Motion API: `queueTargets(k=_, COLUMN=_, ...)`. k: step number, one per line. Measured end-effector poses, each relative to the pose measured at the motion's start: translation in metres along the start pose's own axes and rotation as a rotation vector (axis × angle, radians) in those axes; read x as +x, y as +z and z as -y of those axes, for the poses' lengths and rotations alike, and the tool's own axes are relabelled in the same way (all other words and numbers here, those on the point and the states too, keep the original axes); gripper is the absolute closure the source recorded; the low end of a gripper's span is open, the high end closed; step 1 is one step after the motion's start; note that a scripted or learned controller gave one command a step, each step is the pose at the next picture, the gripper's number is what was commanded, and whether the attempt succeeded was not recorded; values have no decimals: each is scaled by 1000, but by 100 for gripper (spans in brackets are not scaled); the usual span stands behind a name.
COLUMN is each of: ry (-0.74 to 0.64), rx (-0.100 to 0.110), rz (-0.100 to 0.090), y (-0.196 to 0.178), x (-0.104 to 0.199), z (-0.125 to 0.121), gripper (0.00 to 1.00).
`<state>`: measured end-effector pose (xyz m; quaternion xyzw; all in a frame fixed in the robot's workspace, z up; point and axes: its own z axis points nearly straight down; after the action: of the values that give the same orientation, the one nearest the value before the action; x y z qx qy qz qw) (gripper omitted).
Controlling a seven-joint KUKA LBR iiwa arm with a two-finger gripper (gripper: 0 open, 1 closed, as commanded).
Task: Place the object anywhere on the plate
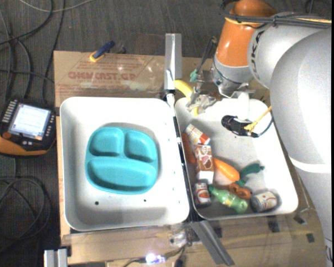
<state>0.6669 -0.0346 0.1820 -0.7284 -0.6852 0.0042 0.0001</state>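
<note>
A teal divided plate (122,159) lies in the left white bin (72,204) with nothing on it. My gripper (200,100) hangs low over the far left corner of the right bin (278,143), just right of a yellow banana (183,87) at that corner. Whether it touches the banana is hidden. Nearer in the right bin lie a red-and-white carton (194,133), a brown box (205,157), a carrot (227,170), a green bottle (229,199) and a tin can (264,200).
A metal post (172,60) rises at the far end of the wall between the two bins. Behind the left bin lies cardboard (108,74) with a blue-and-yellow tool (102,50). An orange-edged pendant (23,127) sits left of the bench. The arm's bulk covers the right side.
</note>
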Motion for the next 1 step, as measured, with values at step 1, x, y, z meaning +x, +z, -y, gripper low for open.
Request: queueTargets(k=1, ry=40, rx=3, rz=-4, y=1, x=98, z=114, gripper=100)
